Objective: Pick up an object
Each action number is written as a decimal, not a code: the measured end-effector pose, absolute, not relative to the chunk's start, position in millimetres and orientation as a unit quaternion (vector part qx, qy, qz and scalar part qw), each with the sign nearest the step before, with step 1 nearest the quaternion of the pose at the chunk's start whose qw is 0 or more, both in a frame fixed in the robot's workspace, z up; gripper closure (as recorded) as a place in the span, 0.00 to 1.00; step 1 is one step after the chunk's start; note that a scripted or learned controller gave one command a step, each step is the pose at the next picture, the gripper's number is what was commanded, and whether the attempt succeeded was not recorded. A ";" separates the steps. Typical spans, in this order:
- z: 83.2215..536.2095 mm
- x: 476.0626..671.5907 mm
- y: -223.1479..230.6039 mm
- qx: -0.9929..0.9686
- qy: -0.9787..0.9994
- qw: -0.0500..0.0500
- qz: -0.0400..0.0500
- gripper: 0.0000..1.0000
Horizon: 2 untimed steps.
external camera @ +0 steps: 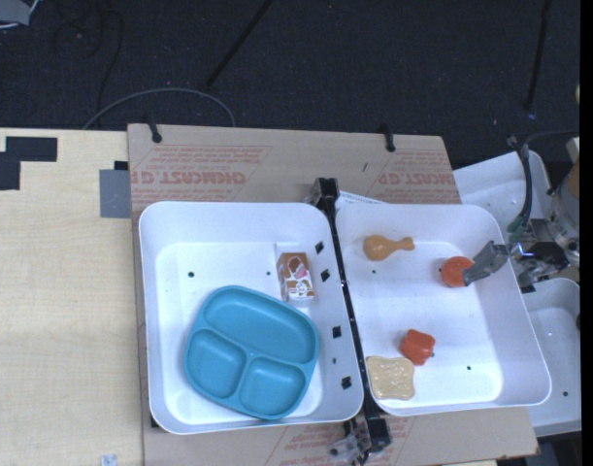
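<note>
one round orange-red object (454,271) lay at the right bin's (510,357) far right, just left of the gripper (482,263), finger state undeterminable.

End effector (497,258) beside orange ball (454,271), right bin (514,289); blue tray (249,351) in left bin (165,289).
</note>
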<state>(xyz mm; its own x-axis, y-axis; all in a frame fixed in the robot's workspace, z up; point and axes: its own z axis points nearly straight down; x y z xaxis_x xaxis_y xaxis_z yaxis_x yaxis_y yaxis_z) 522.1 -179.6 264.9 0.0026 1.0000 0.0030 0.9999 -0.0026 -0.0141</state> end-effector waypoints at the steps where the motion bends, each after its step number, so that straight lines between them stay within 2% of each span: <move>1: 271.3 524.1 -179.3 -0.707 -0.707 0.001 0.001 0.00; 2: 207.9 519.3 -176.4 -0.707 -0.707 0.004 0.002 0.00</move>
<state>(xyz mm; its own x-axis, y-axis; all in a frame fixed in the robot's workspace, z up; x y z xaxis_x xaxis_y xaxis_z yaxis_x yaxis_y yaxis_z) 519.3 -176.4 207.9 0.0001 1.0000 0.0029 1.0000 0.0000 -0.0085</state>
